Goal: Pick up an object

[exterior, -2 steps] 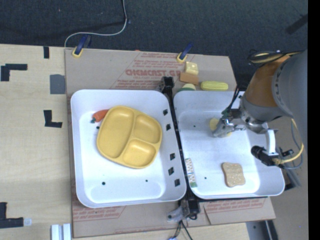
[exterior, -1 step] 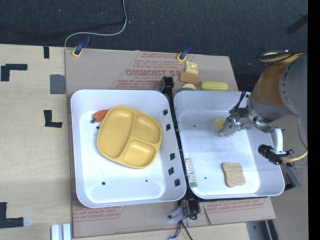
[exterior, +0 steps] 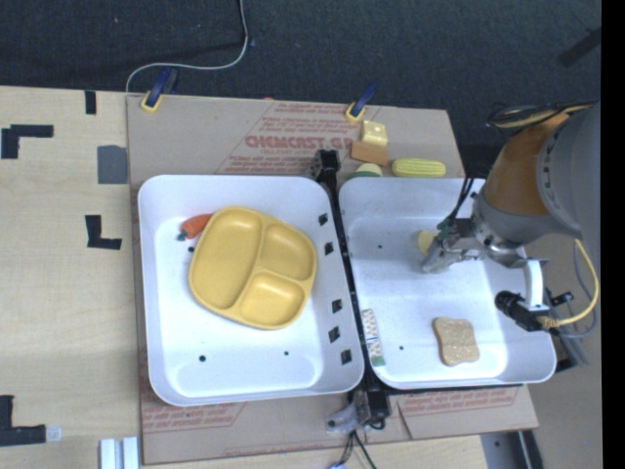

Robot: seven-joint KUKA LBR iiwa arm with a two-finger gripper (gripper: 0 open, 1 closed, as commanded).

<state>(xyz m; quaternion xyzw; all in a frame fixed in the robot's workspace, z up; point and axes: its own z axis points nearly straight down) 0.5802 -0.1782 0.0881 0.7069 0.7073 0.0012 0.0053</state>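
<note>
My gripper (exterior: 437, 253) reaches into the right bin (exterior: 391, 301) from the right, its tip low over the bin's upper middle. A small yellow object (exterior: 427, 238) lies right at the tip, partly hidden by it. A tan slice of toy bread (exterior: 456, 341) rests on the bin floor below the gripper, well apart from it. In the left bin (exterior: 166, 360) a yellow divided plate (exterior: 253, 266) lies tilted, with an orange toy (exterior: 195, 225) poking out at its upper left.
Behind the bins on the cardboard sit a tan block (exterior: 370, 146), a yellow corn cob (exterior: 419, 168) and a small green-white item (exterior: 367, 170). Black clips run along the divider (exterior: 337, 262) between the bins. The arm's body (exterior: 532, 179) overhangs the right bin's right edge.
</note>
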